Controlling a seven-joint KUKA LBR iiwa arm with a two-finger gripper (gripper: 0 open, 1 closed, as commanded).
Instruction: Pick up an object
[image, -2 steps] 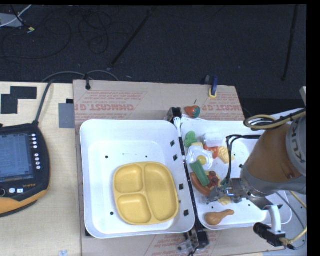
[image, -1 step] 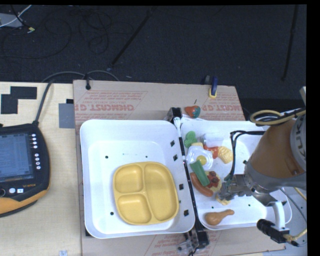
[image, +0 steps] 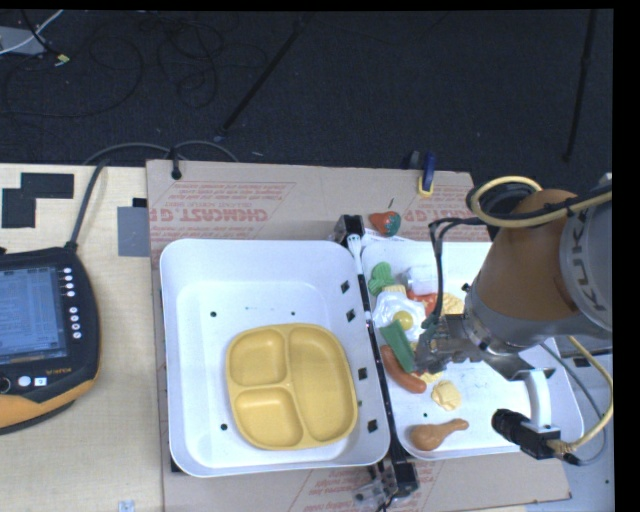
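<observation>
Tray (image: 291, 385), yellow, in left bin (image: 200, 270); toy food in right bin (image: 570, 415), claw (image: 428, 352) at 9 o'clock, finger spread indiscernible.

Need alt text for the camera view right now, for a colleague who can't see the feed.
The grey arm reaches from the right, its claw down among toy food piled in the right white bin. The left white bin holds a yellow divided tray. A handheld control pendant lies at far left.

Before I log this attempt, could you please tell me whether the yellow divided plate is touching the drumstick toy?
Apart. The camera view shows the yellow divided plate in the left bin and the drumstick toy in the right bin, with both bin walls between them.
</observation>
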